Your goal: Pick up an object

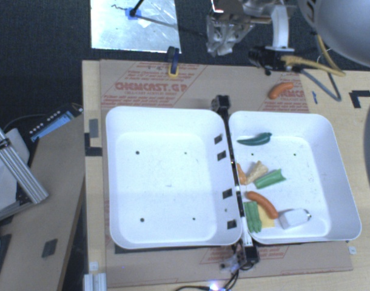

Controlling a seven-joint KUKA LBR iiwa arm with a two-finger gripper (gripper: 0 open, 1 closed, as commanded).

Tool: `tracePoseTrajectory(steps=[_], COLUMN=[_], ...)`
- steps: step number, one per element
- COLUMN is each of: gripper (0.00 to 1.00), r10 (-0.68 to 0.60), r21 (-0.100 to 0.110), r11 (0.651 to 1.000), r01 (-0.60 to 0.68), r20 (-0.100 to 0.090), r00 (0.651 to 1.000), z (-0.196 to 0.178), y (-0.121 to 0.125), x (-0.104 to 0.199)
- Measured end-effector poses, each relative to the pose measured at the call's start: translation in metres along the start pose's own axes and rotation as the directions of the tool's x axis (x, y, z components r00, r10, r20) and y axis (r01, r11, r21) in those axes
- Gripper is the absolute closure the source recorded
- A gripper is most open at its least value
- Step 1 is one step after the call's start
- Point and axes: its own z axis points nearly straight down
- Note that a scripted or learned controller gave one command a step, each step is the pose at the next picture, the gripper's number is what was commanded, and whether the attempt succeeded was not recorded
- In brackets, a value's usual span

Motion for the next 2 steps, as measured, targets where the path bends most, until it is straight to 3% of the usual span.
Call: tracePoseTrajectory(steps=[2], gripper=[1.00], r10=[0.001], r21=[-0.001], r11=[1.000], r01=[-0.001], r20=[0.001], r00=[1.000], z=[-0.019], y=[0.000], x=[0.029])
